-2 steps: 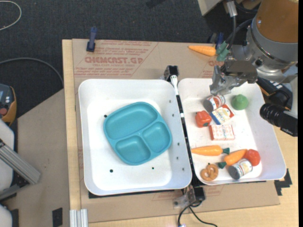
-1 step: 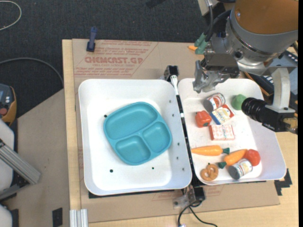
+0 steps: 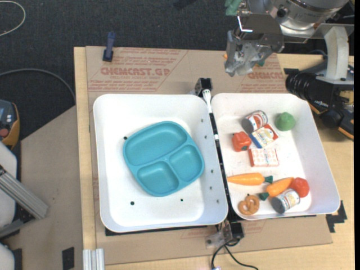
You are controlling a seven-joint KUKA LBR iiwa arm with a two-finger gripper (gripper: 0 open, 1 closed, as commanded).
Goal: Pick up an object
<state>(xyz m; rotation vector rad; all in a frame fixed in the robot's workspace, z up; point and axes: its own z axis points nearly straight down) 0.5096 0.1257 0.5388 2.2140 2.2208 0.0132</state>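
Observation:
My gripper (image 3: 243, 65) hangs high above the back edge of the right bin (image 3: 323, 156), with nothing seen between its fingers. Below it in that bin lie a small can (image 3: 255, 120), a green ball (image 3: 286, 121), a red pepper-like piece (image 3: 241, 142), a white and yellow packet (image 3: 264, 135), a pink-and-white box (image 3: 264, 157), two carrots (image 3: 246, 179) (image 3: 279, 185), a tomato (image 3: 301, 187), a pretzel (image 3: 248, 205) and a second can (image 3: 285, 201).
The left bin (image 3: 107, 151) holds a teal divided plate (image 3: 163, 157). A black clip (image 3: 203, 85) sits at the back of the seam between the bins. A blue clamp (image 3: 108, 46) stands on the cardboard at the back left.

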